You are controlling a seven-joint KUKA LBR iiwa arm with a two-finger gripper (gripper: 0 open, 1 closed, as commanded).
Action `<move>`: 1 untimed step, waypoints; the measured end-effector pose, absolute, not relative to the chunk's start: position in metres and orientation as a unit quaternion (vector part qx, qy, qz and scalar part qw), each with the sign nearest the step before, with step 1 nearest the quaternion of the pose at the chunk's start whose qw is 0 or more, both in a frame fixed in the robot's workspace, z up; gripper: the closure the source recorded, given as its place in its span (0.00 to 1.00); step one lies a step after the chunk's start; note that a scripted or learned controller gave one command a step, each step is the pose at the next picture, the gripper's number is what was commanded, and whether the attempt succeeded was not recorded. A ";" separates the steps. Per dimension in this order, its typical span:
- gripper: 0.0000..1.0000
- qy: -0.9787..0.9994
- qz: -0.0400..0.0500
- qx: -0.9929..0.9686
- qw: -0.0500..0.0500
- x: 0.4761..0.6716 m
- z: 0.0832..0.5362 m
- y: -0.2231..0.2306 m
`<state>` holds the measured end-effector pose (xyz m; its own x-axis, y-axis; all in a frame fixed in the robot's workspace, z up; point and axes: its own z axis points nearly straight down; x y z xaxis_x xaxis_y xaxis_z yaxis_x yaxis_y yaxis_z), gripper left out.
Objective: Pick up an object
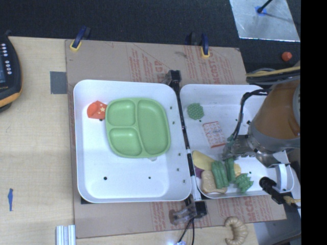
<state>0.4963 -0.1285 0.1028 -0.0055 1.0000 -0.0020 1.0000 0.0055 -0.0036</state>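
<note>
Two shallow white plastic bins sit side by side on a sheet of brown cardboard (pixel 127 60), held down at its far edge by two clamps (pixel 79 39).

The left bin (pixel 92 182) holds a smooth, pale green plate (pixel 138 127) with rounded corners and three compartments — one wide, two smaller. Touching its left edge is one small red piece (pixel 96 110) with a yellow star on it.

The right bin (pixel 225 93) carries more. Near its far left corner lies one round, dark green, knobbly disc (pixel 195 111). A flat card with red print (pixel 213 132) lies in the middle. At the near edge a cluster of toy foods is packed together: a pale yellow curved piece (pixel 201 160), a tan, bread-like slab (pixel 210 184), a ribbed green stalk (pixel 220 172) and a bumpy green floret (pixel 243 181).

The arm (pixel 278 114) reaches in from the right, orange band above grey wrist. Its gripper (pixel 236 151) is low in the right bin, just above the green stalk — whether its fingers are apart or closed on anything cannot be told from this angle.
</note>
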 end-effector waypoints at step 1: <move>1.00 -0.711 -0.003 -0.703 -0.004 0.569 0.201 -0.081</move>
